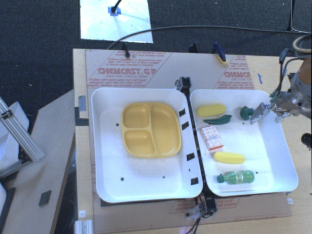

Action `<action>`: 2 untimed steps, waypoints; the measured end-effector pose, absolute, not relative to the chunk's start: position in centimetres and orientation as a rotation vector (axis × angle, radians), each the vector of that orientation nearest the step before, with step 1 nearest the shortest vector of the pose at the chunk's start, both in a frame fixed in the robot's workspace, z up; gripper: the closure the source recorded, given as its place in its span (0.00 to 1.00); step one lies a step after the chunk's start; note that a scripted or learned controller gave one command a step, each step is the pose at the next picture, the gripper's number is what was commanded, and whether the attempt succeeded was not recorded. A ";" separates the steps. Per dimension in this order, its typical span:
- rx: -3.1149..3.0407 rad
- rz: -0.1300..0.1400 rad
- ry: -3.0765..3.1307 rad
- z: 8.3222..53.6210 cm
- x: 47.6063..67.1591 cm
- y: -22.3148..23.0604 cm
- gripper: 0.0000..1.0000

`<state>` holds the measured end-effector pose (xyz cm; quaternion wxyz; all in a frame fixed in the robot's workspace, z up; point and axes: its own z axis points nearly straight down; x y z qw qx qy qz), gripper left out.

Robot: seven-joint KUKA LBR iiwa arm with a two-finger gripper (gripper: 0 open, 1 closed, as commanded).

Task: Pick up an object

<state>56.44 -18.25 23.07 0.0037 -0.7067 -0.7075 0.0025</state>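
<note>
The right bin (pixel 280 152) holds several objects: a yellow corn-like piece (pixel 211 110), a dark green pod (pixel 218 119), a red and white box (pixel 211 137), a yellow oblong piece (pixel 229 157) and a green bottle (pixel 236 177) lying on its side. A small dark green object (pixel 246 112) lies near the bin's far right corner. My gripper (pixel 259 113) reaches in from the right, low over that corner, right beside the dark green object. Whether it touches the object is unclear.
The left bin (pixel 107 179) holds a yellow divided plate (pixel 150 129). A black divider with clips (pixel 191 140) runs between the two bins. Blue clamps (pixel 219 52) and a cable sit at the bench's far edge.
</note>
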 end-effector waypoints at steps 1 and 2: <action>-2.218 -0.001 -2.227 23.6 56.7 -18.2 0.00; -2.218 0.002 -2.222 17.4 56.7 -18.2 0.00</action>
